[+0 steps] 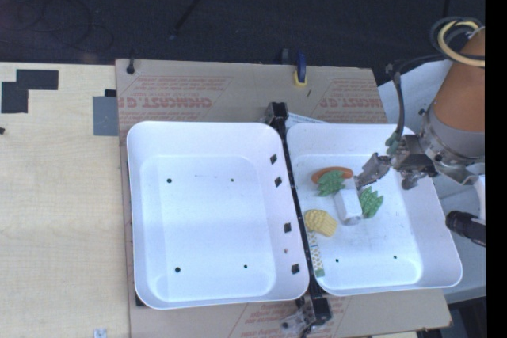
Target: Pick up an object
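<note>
In the right bin (428,265) lie several small items. An orange carrot with a green top (330,177) is near the bin's left side, and a yellow corn piece (321,222) sits below it. A white cylinder (347,208) rests beside a green leafy piece (371,203). My gripper (392,174) hovers over the upper right part of this bin, just up and right of the green piece. Its fingers are open, with nothing between them; the left fingertip (368,175) points down toward the cylinder and the green piece.
The left bin (150,170) stands beside the right one, with a black divider with clips (283,186) between them. Both rest on a cardboard sheet (206,91). The arm's orange band (463,95) rises at the right edge.
</note>
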### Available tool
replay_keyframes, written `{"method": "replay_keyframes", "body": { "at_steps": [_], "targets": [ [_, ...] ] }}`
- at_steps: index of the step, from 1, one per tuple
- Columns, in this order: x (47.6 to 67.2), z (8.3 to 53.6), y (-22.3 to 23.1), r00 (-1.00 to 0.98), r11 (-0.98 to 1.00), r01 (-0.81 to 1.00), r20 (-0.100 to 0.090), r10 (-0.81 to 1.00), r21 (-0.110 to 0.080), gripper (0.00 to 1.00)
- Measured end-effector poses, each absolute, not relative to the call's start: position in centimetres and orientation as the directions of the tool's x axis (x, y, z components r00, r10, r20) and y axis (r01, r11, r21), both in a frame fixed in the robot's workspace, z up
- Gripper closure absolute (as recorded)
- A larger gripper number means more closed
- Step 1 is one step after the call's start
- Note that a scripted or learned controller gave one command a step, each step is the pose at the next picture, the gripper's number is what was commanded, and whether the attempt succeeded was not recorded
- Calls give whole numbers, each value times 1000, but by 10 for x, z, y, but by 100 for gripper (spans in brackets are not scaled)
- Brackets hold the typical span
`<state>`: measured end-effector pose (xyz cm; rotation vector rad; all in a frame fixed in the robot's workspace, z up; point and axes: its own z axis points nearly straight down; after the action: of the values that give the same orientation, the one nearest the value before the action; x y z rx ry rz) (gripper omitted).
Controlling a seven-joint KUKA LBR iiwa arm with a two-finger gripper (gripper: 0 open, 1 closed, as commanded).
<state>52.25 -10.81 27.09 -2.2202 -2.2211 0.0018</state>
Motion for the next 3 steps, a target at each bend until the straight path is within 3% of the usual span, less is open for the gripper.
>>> {"method": "replay_keyframes", "body": {
  "at_steps": [1, 2, 3],
  "targets": [
    [588, 156, -135, 0, 0, 1000, 0, 1000, -8, 0],
    [600, 87, -128, -2, 2, 1000, 1, 1000, 1, 0],
    [602, 103, -130, 3, -3, 1000, 2, 1000, 8, 100]
  ]
}}
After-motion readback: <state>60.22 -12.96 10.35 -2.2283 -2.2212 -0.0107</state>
